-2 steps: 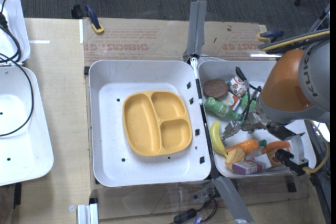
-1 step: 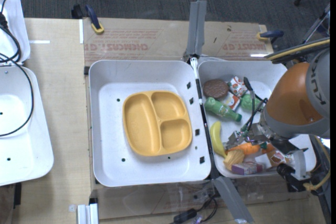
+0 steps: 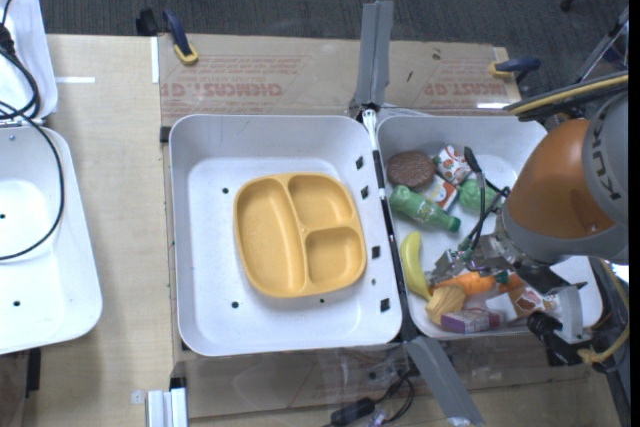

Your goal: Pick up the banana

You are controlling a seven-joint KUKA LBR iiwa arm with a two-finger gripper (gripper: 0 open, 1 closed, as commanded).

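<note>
Right bin [image 3: 520, 137]: banana [image 3: 412, 264] along its left wall, green bottle [image 3: 423, 209] just above, brown disc beyond. Left bin [image 3: 200, 215] holds yellow divided plate [image 3: 300, 233]. Gripper [image 3: 462, 267] just right of banana, jaw state unclear.

The arm's orange band [image 3: 560, 180] was cut off at the right edge. It hid the right bin's [image 3: 520, 130] far side. The gripper [image 3: 470, 260] was too cluttered to read, and the packets [image 3: 480, 318] just below it were too small to identify.

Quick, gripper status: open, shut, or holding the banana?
Gripper: low in the right bin, beside the banana; open or shut cannot be told, and the banana is not between its fingers.
</note>
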